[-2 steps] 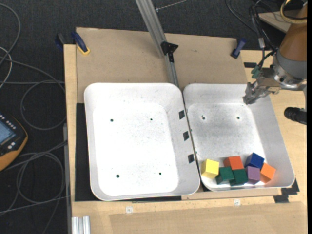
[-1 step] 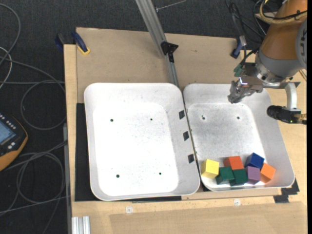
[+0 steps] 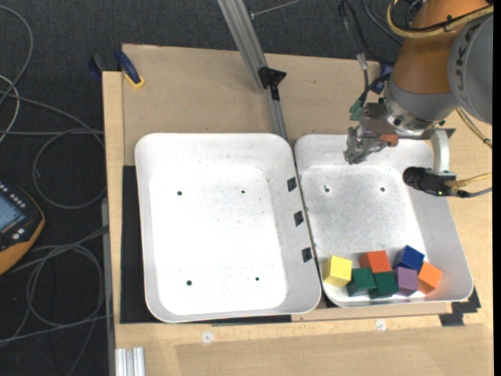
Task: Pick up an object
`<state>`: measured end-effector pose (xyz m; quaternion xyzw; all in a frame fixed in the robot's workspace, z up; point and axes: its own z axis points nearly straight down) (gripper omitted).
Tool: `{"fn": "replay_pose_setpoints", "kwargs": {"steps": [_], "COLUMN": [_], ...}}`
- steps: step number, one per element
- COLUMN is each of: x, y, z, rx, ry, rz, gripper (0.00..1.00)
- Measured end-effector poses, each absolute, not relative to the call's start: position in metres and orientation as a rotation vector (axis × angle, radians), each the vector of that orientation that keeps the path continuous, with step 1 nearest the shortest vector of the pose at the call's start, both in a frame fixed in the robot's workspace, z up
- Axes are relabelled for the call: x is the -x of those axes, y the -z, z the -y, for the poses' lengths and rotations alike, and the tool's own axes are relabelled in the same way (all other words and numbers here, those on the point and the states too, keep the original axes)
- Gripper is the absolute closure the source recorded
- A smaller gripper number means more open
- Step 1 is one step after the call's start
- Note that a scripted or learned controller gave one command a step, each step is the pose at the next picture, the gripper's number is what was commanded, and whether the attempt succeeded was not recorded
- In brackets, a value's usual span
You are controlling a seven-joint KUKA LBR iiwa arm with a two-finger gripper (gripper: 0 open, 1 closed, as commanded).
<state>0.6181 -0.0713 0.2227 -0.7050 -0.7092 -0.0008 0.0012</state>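
Pincer [image 3: 356, 153]: finger state indiscernible (too small). Blocks [image 3: 381, 272] well below: light, rigid, smooth; grasp opposite flat faces.

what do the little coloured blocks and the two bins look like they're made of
Blocks: probably painted wood or foam, with flat matte colours and crisp edges. Bins: likely moulded white plastic, with smooth rounded rims, a slight sheen and fine dark speckling.

Grey arm [image 3: 470, 53], orange band [image 3: 438, 30]
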Motion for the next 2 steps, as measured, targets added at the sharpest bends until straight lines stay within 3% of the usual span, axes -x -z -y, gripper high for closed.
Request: {"fn": "replay_pose_setpoints", "kwargs": {"steps": [2], "x": [-0.629], "y": [-0.242], "z": [-0.048], "rx": [2.211], "ry": [0.006], "rz": [2.230], "gripper": [1.00]}}
